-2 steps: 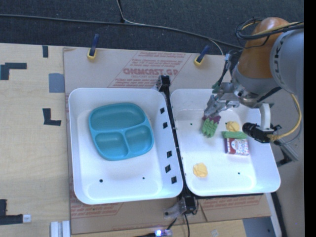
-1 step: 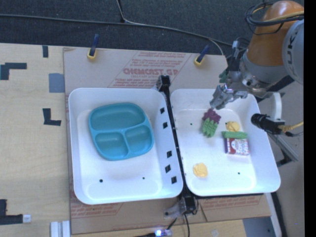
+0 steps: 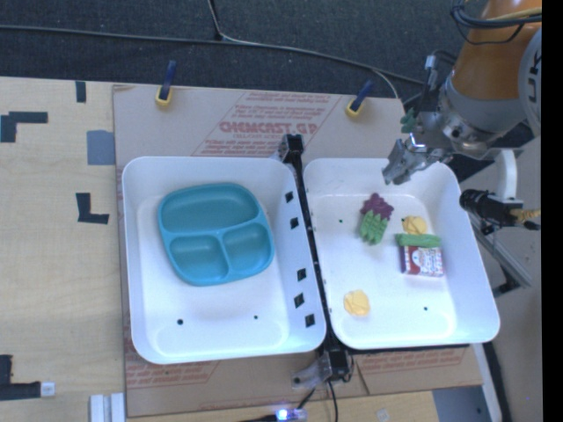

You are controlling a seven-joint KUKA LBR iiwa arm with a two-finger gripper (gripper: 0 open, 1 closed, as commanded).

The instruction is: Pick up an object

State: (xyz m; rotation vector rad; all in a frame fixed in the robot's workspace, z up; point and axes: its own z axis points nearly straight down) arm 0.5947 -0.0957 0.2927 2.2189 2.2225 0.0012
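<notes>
The right bin (image 3: 457,310) holds several small items. A green and purple toy (image 3: 374,218) lies near its middle top. A small red and white packet (image 3: 422,259) with a green strip and a yellow piece (image 3: 413,226) above it lies to the right. A yellow lump (image 3: 356,302) rests toward the front. My gripper (image 3: 398,170) hangs over the bin's back edge, up and to the right of the green and purple toy, with nothing visible between its fingers.
The left bin (image 3: 145,315) carries a teal divided plate (image 3: 214,232). A black clip strip (image 3: 299,236) runs between the bins. Two clamps (image 3: 164,90) (image 3: 356,104) stand at the cardboard's back edge. A black fitting (image 3: 488,205) juts out past the right bin's rim.
</notes>
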